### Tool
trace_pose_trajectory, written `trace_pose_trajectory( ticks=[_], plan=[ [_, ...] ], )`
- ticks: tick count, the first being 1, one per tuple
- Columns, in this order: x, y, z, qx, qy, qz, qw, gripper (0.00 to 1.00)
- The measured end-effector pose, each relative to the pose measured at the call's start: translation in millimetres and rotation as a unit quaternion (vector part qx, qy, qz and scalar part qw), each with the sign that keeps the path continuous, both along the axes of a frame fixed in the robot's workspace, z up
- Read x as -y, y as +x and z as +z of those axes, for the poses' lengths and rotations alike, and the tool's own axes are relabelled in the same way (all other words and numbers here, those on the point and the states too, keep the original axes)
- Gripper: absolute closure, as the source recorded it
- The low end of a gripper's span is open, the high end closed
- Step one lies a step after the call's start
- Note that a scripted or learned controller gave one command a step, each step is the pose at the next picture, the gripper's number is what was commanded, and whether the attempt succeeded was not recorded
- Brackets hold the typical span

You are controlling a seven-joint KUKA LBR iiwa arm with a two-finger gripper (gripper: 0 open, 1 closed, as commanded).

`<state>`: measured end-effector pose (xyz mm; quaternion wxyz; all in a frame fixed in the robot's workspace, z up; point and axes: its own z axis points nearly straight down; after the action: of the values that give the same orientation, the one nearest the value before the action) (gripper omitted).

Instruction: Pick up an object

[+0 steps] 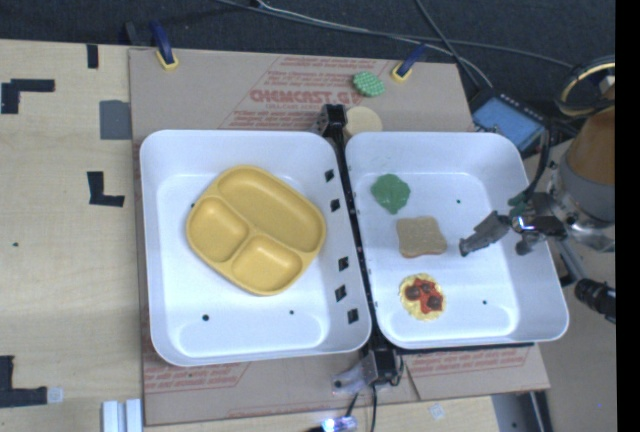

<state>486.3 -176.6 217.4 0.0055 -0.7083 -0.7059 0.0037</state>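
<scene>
- Two-finger grey metal gripper (478, 240) is hovering just right of the flat tan bread-shaped piece (421, 237); I cannot tell its state.
- Green leafy piece (390, 192) is lying just beyond the bread-shaped piece.

Fixed above the bench (60, 220), looking down at a slant from moderate height. Takes in both white bins: left bin (165, 320), right bin (500, 165), with dark floor beyond.

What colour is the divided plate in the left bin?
Yellow: the plate, seen clearly in the camera view.
</scene>
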Motion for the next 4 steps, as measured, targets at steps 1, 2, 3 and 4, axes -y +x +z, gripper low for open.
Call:
trace_pose_trajectory(
  ticks=[1,2,3,4],
  plan=[
    [-0.4,2.7,5.7,0.006,-0.0013,0.002,1.0,0.0],
    [7.9,-2.4,-44.1,0.004,-0.0009,0.001,1.0,0.0],
    [8.9,-2.1,-108.0,0.004,-0.0005,0.002,1.0,0.0],
    [9.1,-0.8,-131.0,0.007,-0.001,0.002,1.0,0.0]
  ],
)
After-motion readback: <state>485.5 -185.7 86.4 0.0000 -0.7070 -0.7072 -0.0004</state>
